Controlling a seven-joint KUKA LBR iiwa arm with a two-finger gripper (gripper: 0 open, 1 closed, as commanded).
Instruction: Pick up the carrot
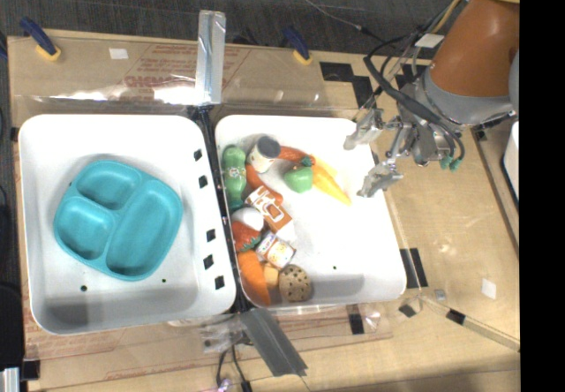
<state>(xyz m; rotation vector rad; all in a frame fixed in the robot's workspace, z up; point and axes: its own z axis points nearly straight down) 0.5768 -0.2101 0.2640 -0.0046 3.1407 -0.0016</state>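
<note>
The job is only starting: the gripper (371,154) hangs open with nothing in it over the right bin (371,245), and the carrot (294,154) lies untouched in the toy food pile off to its left, waiting to be grabbed

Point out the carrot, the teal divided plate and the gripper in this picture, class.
carrot (281,154): camera view, on its orange body, right bin.
teal divided plate (118,219): camera view, on the ridge between compartments, left bin.
gripper (371,161): camera view, midway between its fingertips.
</note>
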